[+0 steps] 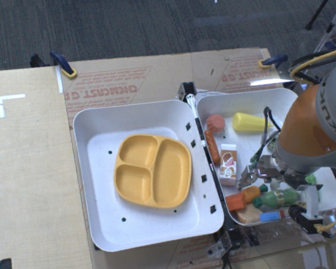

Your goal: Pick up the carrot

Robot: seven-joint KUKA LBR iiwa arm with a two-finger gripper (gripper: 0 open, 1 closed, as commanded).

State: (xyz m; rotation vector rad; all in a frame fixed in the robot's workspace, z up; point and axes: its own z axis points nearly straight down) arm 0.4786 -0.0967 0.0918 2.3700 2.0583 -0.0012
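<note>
On a tan worktop [30, 195] seen from above, two shallow white bins sit side by side. The left bin [93, 169] holds a yellow divided plate [153, 170] with three sections, lying near its middle. The right bin [284, 96] is crowded with small toy foods. Near its far left corner lies a small reddish round piece [215, 122], and beside that a yellow block [248, 122] lying on its side. Along the bin's left wall lies a slim orange-brown sausage shape [212, 146], with a small printed carton [227, 164] just beside it. The carrot [243, 198], orange with a green end, lies near the bin's near left corner, touching a green bottle [279, 197] and just above a blue and red piece [270, 215]. The grey arm with its orange band [309, 130] reaches in from the right. Its tool [251, 172] hangs just over the carton and the carrot; whether it is parted or closed cannot be told, and nothing is visibly held.
</note>
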